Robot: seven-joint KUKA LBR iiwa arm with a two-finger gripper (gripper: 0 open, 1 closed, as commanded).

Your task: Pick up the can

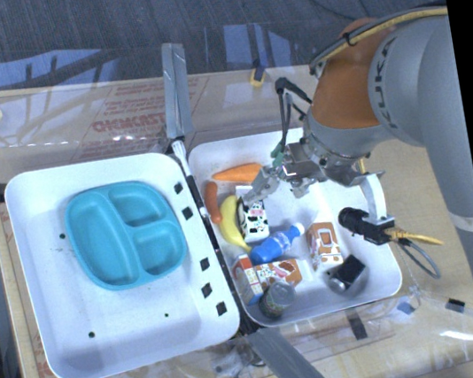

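On the bench (71,112), the can (277,298) looked stiff, smooth; I should grip its sides. I could not tell my end effector's (265,185) state.

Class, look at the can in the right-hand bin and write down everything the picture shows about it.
The can lies near the front edge of the right bin, close to the divider between the bins. It looks like a small metal tin, with a dark grey, dull round end facing the camera and a red and white label around its side. It seems tipped rather than upright, though the pose is hard to read. A red and white packet presses against its far side. The gripper is well behind it, apart from it.
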